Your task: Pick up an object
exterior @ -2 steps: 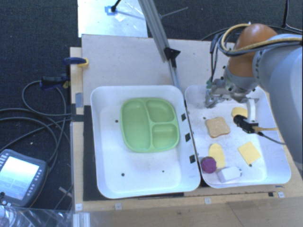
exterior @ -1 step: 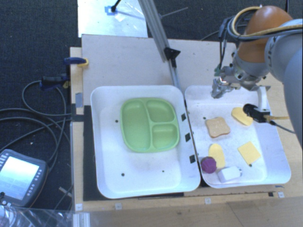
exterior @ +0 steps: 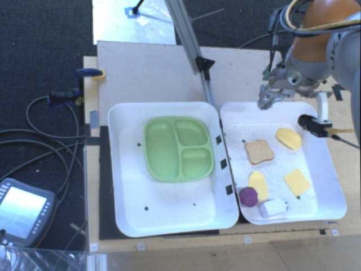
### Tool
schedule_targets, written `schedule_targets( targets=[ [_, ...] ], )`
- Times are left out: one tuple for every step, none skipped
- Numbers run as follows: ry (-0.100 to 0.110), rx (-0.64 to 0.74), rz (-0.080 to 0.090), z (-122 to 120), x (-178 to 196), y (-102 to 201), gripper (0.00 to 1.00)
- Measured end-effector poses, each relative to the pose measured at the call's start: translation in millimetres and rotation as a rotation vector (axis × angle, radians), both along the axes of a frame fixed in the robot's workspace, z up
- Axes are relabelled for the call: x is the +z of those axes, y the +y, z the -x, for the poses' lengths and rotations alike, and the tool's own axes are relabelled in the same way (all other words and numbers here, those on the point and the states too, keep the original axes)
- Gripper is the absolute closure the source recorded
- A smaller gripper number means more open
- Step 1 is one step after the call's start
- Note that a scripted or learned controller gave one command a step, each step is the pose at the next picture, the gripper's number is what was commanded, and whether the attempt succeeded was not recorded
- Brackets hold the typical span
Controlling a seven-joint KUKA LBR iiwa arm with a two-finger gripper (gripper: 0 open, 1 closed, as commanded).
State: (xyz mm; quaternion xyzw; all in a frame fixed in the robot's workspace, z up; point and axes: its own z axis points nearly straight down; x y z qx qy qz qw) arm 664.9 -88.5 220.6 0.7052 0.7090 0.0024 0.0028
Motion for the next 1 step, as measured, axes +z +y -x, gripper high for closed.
schedule_targets(
  targets=[
    [0.000, 0.001, 0.000, 4.1, 46.6, 3.1, 1.00]
  ],
)
